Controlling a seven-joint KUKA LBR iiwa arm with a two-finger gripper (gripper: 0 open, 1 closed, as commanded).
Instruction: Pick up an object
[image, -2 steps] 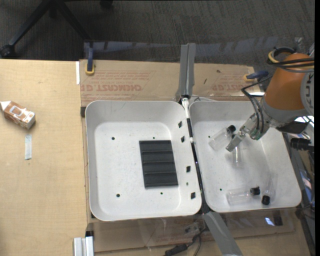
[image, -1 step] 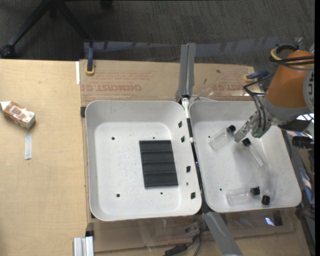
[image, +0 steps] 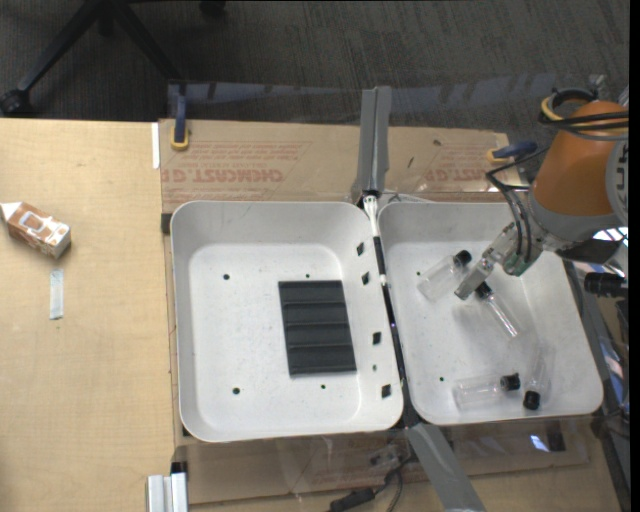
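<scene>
In the right bin (image: 560, 400), nearest at about 5 o'clock, lie two clear vials (image: 485, 390) with black caps. Farther in, near centre, a third vial (image: 500, 315) lies slanted, and a fourth (image: 440, 275) sits toward 10 o'clock. The claw (image: 473, 283) hangs low between these two, seemingly in the approach step; whether it is spread or pinching, I cannot tell. Next it likely must settle squarely over one vial. They look slick and prone to roll. The left bin (image: 200, 330) holds a black ribbed block (image: 316, 327).
</scene>
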